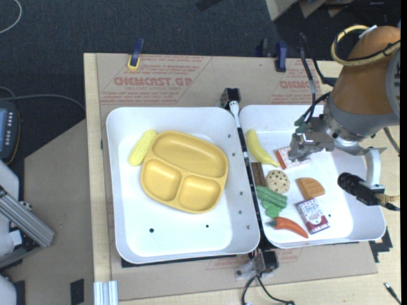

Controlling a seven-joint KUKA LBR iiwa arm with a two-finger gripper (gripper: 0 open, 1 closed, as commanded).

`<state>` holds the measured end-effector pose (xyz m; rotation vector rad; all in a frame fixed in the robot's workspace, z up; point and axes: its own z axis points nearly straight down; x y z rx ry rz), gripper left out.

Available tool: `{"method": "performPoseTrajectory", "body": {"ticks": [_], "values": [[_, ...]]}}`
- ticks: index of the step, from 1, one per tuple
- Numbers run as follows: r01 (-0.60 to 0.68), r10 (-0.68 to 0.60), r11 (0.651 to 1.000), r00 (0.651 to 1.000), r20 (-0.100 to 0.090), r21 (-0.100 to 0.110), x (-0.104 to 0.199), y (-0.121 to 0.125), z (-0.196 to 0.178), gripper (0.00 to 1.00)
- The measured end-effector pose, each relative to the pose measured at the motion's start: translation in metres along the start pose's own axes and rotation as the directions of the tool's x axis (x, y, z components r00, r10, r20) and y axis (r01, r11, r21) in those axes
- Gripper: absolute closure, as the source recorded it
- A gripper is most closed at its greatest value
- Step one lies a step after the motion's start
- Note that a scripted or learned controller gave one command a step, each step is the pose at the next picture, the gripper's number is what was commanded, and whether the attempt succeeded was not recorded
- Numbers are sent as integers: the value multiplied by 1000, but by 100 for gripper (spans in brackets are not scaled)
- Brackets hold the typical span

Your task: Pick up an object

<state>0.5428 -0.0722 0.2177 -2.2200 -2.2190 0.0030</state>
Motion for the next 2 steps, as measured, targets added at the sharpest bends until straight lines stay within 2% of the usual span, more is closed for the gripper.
{"method": "performPoseTrajectory", "body": {"ticks": [1,2], "values": [[-1,1,1000,1000,1,-4,-12,6,2,100],[2,-2,1000,1000,1,-6,-8,13,-5,100]]}}
